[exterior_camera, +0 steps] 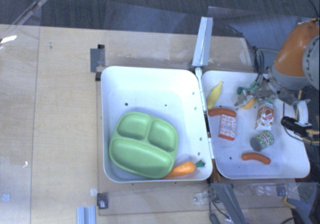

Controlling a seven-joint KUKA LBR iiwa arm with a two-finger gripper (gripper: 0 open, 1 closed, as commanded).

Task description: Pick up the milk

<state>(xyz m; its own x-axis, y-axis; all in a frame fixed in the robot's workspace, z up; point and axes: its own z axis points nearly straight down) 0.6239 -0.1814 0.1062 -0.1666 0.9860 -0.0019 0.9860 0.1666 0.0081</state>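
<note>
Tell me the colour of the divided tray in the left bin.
Light green all over; the tray shows plainly in the camera view, beside a carrot.

Green tray (142, 145), orange carrot (181, 169), yellow banana (215, 94), red-and-white milk carton (264, 117), white bins (150, 85).
</note>
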